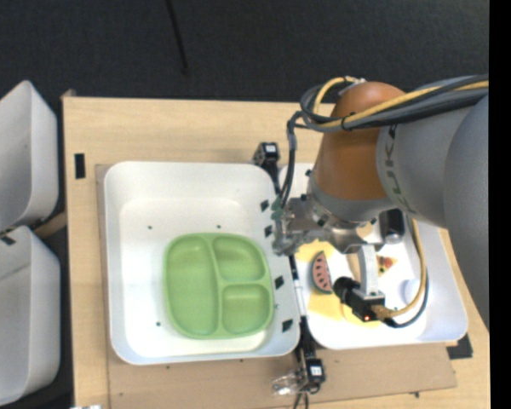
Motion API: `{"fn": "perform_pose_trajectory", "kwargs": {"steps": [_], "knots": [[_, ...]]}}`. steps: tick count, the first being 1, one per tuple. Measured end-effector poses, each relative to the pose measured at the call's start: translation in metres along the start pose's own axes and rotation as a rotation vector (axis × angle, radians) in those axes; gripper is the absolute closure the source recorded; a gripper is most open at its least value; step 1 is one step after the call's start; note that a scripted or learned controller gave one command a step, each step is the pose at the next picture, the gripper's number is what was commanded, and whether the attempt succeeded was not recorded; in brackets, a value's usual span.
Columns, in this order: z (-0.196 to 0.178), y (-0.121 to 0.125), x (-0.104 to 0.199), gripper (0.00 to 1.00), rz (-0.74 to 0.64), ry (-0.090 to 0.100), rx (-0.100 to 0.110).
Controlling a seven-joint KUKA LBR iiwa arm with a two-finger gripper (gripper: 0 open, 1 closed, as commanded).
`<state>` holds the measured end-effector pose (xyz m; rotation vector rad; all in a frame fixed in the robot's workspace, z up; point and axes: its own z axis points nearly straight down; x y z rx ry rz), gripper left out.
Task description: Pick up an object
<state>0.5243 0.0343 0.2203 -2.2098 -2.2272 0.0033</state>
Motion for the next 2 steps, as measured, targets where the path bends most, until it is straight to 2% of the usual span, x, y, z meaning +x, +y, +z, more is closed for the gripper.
{"fn": "perform_pose_trajectory", "kwargs": {"steps": [1,2], "knots": [[-0.0235,-0.0148,0.0374,1.00,0.001,-0.001,-0.003],[-0.0231,-0.0139,0.0349,1.00,0.005,-0.002,-0.002]]}}
